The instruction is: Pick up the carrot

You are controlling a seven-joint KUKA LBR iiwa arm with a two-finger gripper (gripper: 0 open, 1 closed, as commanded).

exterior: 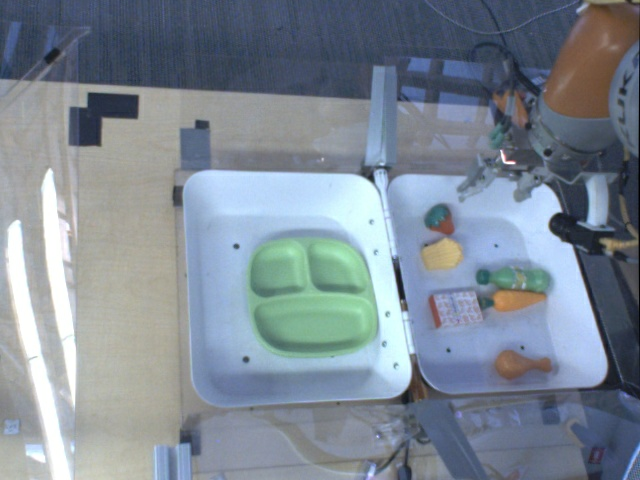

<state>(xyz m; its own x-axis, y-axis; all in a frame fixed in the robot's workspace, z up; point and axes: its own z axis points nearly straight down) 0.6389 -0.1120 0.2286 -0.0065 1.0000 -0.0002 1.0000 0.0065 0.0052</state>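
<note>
Tool (502,175) open, empty, upper right of frame; approach step; next, lowering toward carrot (518,301), lower right.

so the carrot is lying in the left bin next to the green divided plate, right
Not quite. The camera view shows the carrot lying in the right bin, just below a green bottle-like toy. The green divided plate sits by itself in the left bin.
</note>
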